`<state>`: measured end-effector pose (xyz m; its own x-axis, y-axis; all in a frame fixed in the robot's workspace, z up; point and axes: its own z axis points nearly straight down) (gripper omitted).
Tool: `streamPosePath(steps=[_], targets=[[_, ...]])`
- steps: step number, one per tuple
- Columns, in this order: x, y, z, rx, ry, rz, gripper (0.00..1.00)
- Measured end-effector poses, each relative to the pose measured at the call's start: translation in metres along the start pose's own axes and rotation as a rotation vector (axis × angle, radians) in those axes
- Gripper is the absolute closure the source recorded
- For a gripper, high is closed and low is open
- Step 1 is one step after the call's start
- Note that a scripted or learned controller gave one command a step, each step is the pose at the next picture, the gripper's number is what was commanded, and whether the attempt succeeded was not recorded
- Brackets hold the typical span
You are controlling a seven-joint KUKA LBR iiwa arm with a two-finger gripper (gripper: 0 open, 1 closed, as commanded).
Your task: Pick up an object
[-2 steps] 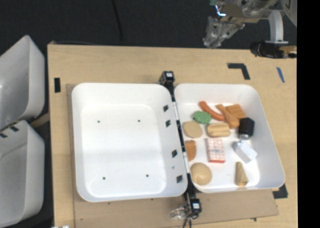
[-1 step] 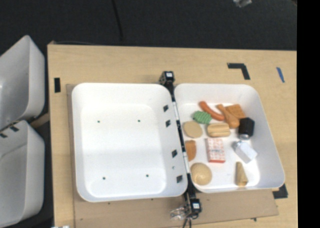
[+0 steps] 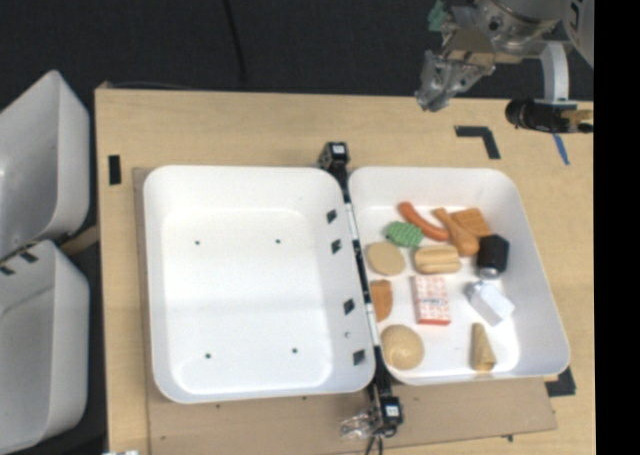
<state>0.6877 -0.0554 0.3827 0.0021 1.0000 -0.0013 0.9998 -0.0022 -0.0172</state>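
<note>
Your gripper (image 3: pixel 437 93), state I cannot tell, hangs at one o'clock; crowded right-hand shallow white bin (image 3: pixel 530 205) risks a glancing miss

Bright, even overhead light; white bins (image 3: pixel 240 288) glare mildly, shadows soft, focus slightly soft.

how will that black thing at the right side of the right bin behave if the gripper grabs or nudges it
The black object looks compact and blocky, so it is probably rigid rather than floppy. Its rounded outline suggests it might roll or twist if nudged. It sits close to the orange piece and the white object, so a push would likely shift them too.
</note>
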Motion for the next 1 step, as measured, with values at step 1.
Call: streamPosePath(steps=[1], targets=[[-0.0124,-0.0304,-0.0768,-0.015,-0.001,-0.003,1.0]])
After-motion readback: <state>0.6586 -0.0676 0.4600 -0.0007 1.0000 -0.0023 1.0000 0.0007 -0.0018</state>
